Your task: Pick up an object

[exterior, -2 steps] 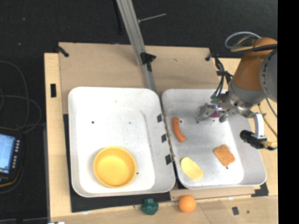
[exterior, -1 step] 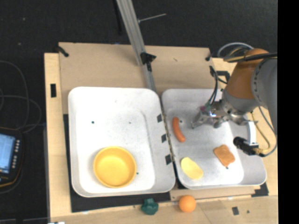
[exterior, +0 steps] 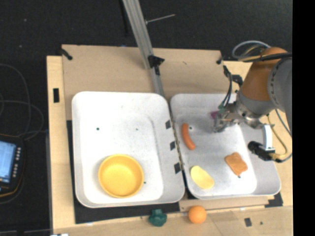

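My gripper [exterior: 221, 124] hangs over the upper middle of the right bin [exterior: 202, 104], below the arm's orange band. To its left an orange sausage-shaped piece [exterior: 187, 136] lies near the bin's left wall. A pale yellow oval piece [exterior: 202, 177] rests at the bin's front left. An orange-brown bread-like piece [exterior: 236, 163] lies at the front right, below and right of the gripper. A small purple bit [exterior: 215, 114] shows beside the gripper's left side. Nothing is seen between the fingers.
The left bin [exterior: 118, 112] holds a yellow bowl [exterior: 120, 175] at its front. On the bench's front edge sit an orange ball [exterior: 197, 214] and a small green object [exterior: 157, 218]. A grey metal pole [exterior: 142, 38] slants up behind the bins. Cables run at the right.
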